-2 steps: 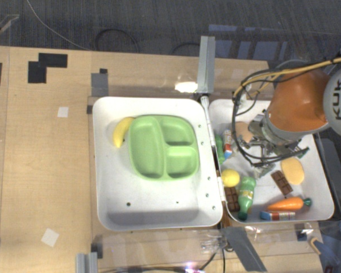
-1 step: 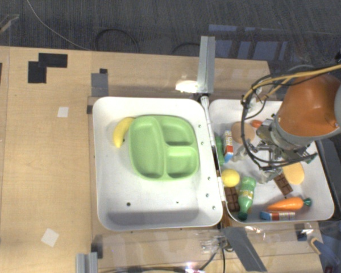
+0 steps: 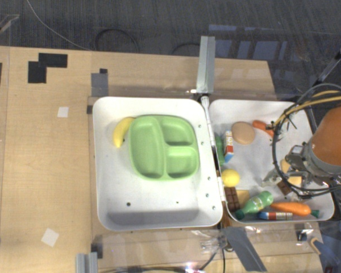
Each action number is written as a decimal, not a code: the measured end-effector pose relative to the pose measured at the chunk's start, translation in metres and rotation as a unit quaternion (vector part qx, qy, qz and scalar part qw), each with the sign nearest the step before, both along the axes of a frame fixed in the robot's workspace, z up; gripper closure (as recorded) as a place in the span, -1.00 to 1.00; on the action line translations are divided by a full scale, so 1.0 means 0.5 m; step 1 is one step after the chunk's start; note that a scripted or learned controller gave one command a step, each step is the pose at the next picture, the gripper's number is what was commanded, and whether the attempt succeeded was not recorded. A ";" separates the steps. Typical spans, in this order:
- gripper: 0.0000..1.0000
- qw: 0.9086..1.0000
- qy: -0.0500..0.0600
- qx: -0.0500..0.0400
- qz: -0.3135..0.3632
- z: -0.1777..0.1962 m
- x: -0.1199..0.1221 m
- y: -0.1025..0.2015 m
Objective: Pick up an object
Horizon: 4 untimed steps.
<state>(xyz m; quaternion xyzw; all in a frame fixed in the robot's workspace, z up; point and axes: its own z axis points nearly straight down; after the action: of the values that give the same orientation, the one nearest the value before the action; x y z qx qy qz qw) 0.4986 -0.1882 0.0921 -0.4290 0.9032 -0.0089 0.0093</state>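
**Mia:** Where is the robot's claw?

**Ben:** The grey two-finger gripper (image 3: 295,178) is low in the right white bin (image 3: 247,114), near its right side. It is under the big orange band on the arm (image 3: 332,141). Black and yellow cables (image 3: 290,118) loop around it. I cannot tell if the claw is spread or pressed together.

**Mia:** Is it holding a toy?

**Ben:** I see nothing in it. I think it is at the reaching-down step, and the pick is not done.

**Mia:** What is close to it?

**Ben:** A long orange carrot (image 3: 290,208) lies just below it, by the front wall. Beside the carrot is a green plastic bottle (image 3: 256,202). A round yellow lemon (image 3: 231,178) sits farther left. A tan egg-shaped ball (image 3: 243,133) is up near the back.

**Mia:** And the other bin?

**Ben:** The left white bin (image 3: 111,169) has a green tray with three parts (image 3: 162,147) and a yellow banana (image 3: 121,131) touching its left edge.

**Mia:** What should the claw do next?

**Ben:** I guess it needs to get around one toy, maybe the carrot, squeeze it, and lift straight up.
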 end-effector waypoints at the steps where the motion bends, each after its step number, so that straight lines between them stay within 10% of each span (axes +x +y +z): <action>1: -1.00 0.992 0.004 0.002 0.130 -0.003 0.200 0.117; 2: -1.00 1.000 0.001 -0.001 -0.011 0.001 0.155 0.166; 3: -1.00 1.000 0.005 -0.002 -0.023 -0.002 0.244 0.163; 4: -1.00 0.998 0.005 0.003 -0.057 -0.003 0.171 0.020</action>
<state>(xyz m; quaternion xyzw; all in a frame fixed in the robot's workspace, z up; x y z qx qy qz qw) 0.5841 -0.1782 0.0903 -0.3773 0.9261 -0.0048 0.0058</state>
